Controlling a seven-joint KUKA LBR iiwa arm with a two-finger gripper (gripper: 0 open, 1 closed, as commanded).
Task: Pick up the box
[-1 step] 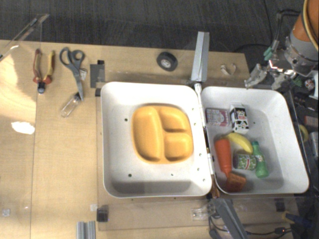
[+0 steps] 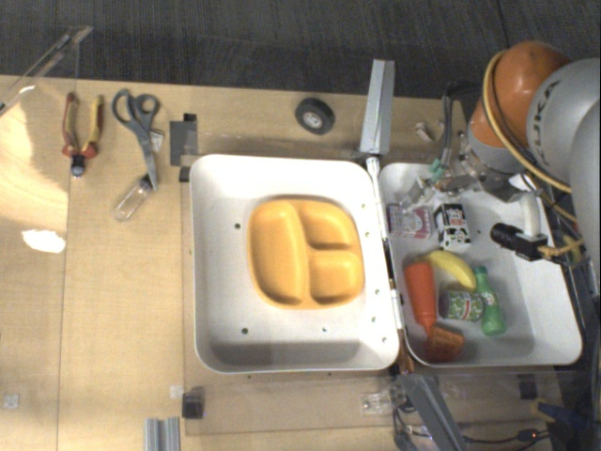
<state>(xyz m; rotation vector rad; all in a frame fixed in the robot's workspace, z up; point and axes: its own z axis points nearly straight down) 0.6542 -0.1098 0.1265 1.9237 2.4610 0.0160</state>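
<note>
A small pink-and-white box [image 2: 410, 220] lies flat in the upper left of the right bin [image 2: 554, 350], close to its left wall. Just right of it stands a small black-and-white carton [image 2: 454, 225]. My gripper [image 2: 449, 178] hangs over the back of the right bin, just above and behind these two items. The grey arm with its orange band [image 2: 512, 83] reaches in from the right. Nothing visible is lifted off the bin floor.
The right bin also holds a banana [image 2: 453, 269], a carrot [image 2: 422, 295], a green bottle [image 2: 472, 306] and a brown item [image 2: 446, 344]. A yellow divided plate [image 2: 306, 252] sits in the left bin [image 2: 218, 252]. Scissors [image 2: 141, 130], pliers [image 2: 79, 130] and a tape roll [image 2: 315, 115] lie on the bench.
</note>
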